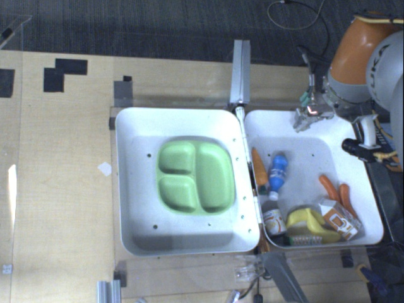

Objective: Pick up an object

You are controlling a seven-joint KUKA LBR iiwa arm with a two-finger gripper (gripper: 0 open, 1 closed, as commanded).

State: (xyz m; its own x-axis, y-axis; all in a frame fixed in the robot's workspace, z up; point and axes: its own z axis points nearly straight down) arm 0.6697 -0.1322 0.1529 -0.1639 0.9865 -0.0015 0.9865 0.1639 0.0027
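In the right white bin (376, 229) lie a small clear bottle with blue label (277, 173) near the left wall, two orange carrots (334, 190) farther right, and a yellow, possibly plastic, item (307, 221) at the near edge.

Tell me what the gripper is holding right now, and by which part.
Nothing that can be seen. The gripper hangs over the far edge of the right bin, apart from the blue bottle and other items.

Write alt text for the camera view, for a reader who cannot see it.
The arm's gripper hovers over the far edge of the right bin, which holds a blue bottle, carrots and a yellow item. The left bin holds a green divided tray.
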